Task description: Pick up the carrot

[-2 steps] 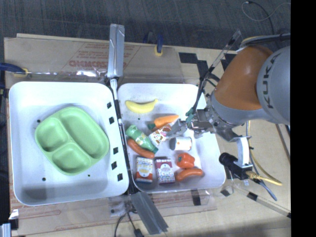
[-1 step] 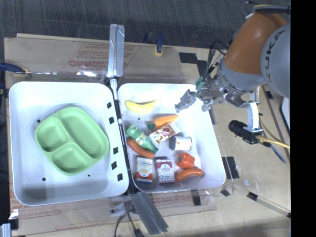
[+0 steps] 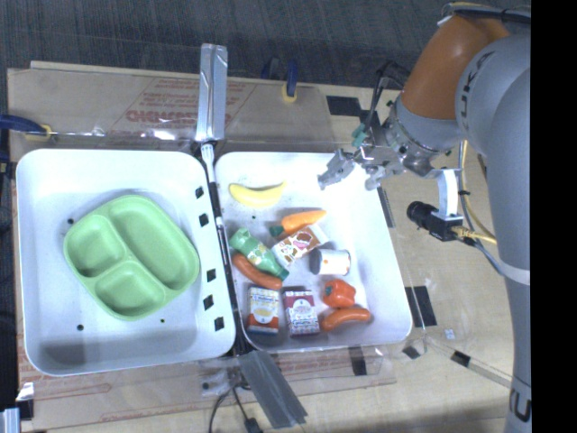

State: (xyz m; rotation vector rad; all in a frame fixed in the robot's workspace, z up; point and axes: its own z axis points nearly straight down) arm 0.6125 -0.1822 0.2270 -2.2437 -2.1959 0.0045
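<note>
We see the gripper [image 3: 353,171] hanging with fingers spread and nothing between them (presumably poised to descend), the carrot [image 3: 303,218] lying just below-left of it, beside the banana [image 3: 256,193], in the right bin [image 3: 388,269].

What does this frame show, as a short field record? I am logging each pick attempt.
target: carrot, lying in the right bin, just below the banana
gripper: above the right bin's far edge, fingers open, holding nothing
carrot status: not picked up, apart from the gripper
left bin: green divided plate
</note>
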